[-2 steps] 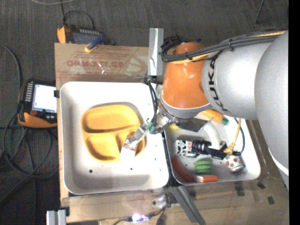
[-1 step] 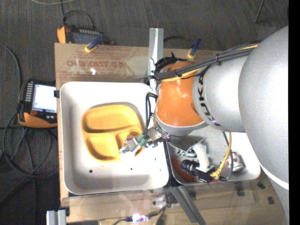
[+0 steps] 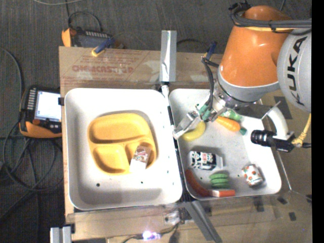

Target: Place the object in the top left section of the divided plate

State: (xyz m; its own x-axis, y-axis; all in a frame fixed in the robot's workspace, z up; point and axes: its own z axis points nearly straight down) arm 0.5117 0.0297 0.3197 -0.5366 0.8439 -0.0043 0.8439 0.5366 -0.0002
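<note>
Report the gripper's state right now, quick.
Gripper: over the right white bin, at the curved yellow banana-shaped toy; whether it is open, shut or holding anything cannot be told.

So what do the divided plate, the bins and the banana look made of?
The plate looks like moulded plastic, yellow and semi-gloss: smooth rounded dividers, soft sheen. The bins look like thin white plastic, matte, with rounded pressed corners. The banana is probably a plastic toy, uniform yellow and smooth, though the gripper partly covers it, so this is uncertain.
</note>
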